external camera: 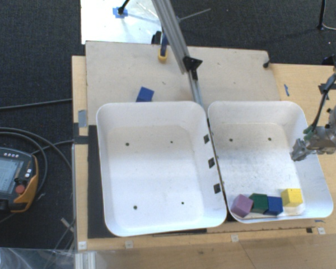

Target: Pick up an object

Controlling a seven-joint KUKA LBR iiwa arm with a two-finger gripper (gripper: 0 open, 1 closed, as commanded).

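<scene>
Camera view: fixed overhead, slanted, both bins in shot.
My gripper [301, 150]: at right edge of right bin, over its rim/right wall, about mid-height of the bin. Grey metal, low res. Can't tell if fingers wide or narrow; nothing visible between them.
My arm: comes in from right, mostly cut off by frame edge; thin dark rod/cable runs up from gripper area.
Right bin [252, 114]: shallow, white, speckled floor. All blocks sit in its near-right corner, well below my gripper.
Yellow block [292, 196]: rightmost of the group, near the bin's front-right wall, nearest to gripper but still apart from it.
Blue block [275, 205]: just left of yellow, touching or nearly so.
Green block [259, 201]: left of blue, pressed close to it.
Purple block [242, 204]: leftmost, by the bin's front-left corner, beside green.
Left bin [157, 114]: white, touching right bin along the middle edge; black clips along that seam.
Counter [229, 72]: pale board behind bins, wood edge round it.
Blue piece [145, 94]: on counter just behind left bin.
Metal pole [171, 24]: slants from top down to the seam btwn bins.
Pendant [8, 178]: far left, on dark floor, w/ cables.
</scene>
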